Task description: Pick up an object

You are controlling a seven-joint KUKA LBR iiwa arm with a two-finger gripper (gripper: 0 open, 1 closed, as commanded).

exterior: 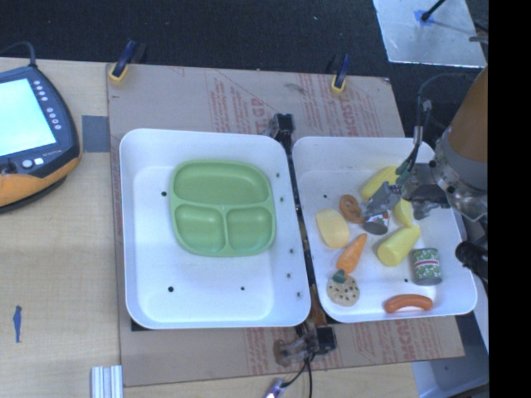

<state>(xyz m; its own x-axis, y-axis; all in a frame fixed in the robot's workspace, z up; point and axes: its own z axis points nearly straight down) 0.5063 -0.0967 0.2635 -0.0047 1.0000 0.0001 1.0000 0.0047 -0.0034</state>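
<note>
Camera view from my end: the gripper is down in the right bin among the toy food, right by the brown cookie and yellow pieces. Can't tell if the jaws are open or holding anything. Green tray sits in the left bin.

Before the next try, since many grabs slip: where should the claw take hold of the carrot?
Probably across the carrot at its thick orange middle, coming straight down. It lies flat and slanted, narrow across, with bare bin floor on its lower right side.
</note>
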